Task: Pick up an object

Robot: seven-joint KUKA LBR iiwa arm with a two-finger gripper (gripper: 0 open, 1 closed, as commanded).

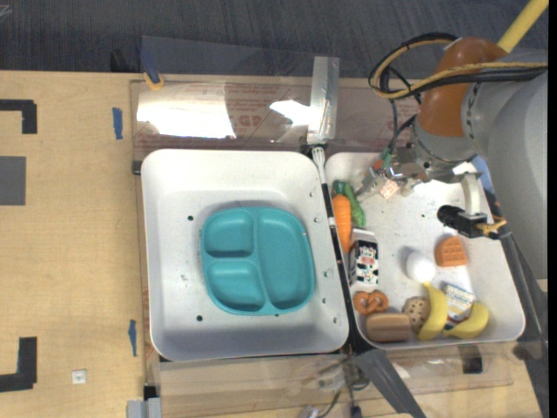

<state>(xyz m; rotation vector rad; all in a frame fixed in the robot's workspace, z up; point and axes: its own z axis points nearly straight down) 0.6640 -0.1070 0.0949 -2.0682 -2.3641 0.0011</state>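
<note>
My gripper (385,179) hangs over the far left corner of the right bin (513,325), just right of the leafy top of an orange carrot (343,219). The carrot lies along the bin's left wall. Nearer the front along that wall lies a small black-and-white milk carton (365,262). At the bin's front are a pretzel (371,302), a brown sausage (388,326), a cookie (416,308) and a yellow banana (452,317). A white egg (420,266) and an orange ridged piece (452,252) sit mid-right. I see nothing between the gripper's fingers.
The left bin (165,233) holds a teal divided plate (258,259). The ridge where the two bins meet runs just left of the carrot. The grey arm (513,138) reaches in from the right over the right bin's far side.
</note>
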